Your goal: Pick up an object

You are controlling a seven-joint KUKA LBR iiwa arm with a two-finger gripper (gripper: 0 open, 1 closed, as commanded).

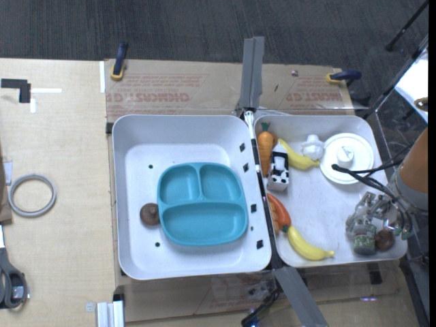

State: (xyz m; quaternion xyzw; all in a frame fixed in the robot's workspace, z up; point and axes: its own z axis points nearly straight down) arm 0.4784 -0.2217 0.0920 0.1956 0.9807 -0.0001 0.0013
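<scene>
Small grey-green rounded object (364, 244) lies in the near right corner of the right white bin (327, 195), directly under the metal hand (371, 218), with a dark reddish ball (385, 238) just beside it. Whether the hand's grip is open or closed on anything cannot be told. Elsewhere in that bin lie two yellow plastic bananas (310, 246), an orange carrot (265, 142), a black-and-white toy cow (278, 168) and a round white lid (348, 157). The left white bin (129, 182) holds a teal divided plastic plate (202, 204) and a brown round lump (149, 214).
</scene>
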